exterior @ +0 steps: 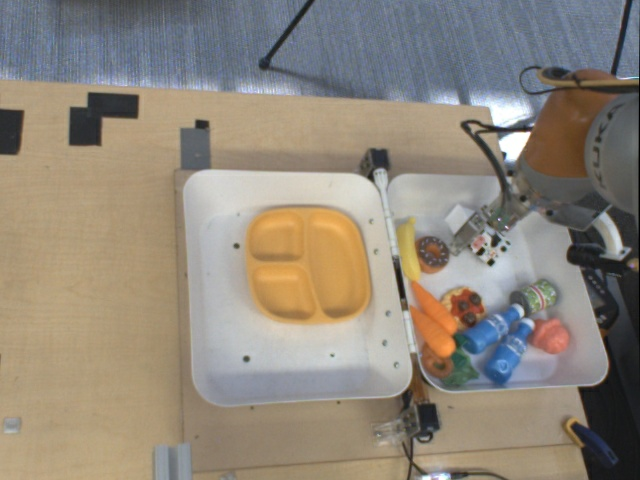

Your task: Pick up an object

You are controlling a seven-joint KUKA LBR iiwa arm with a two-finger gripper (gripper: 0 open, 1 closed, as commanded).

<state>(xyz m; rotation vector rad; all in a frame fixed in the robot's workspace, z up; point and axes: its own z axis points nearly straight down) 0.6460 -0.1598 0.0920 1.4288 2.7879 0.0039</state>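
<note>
The pincer (482, 234) hangs over the right bin (590, 366), arm slanting down.

Two white bins: the left bin (215, 368) and the right bin (590, 363). One yellow divided plate (305, 264). Two blue bottles (492, 330) (508, 353). Two carrots (438, 308) (432, 333). One banana (407, 248). One chocolate doughnut (433, 253). One green can (537, 296). One pink-red fruit (551, 336). One small black-and-white spotted piece (488, 248).
</note>
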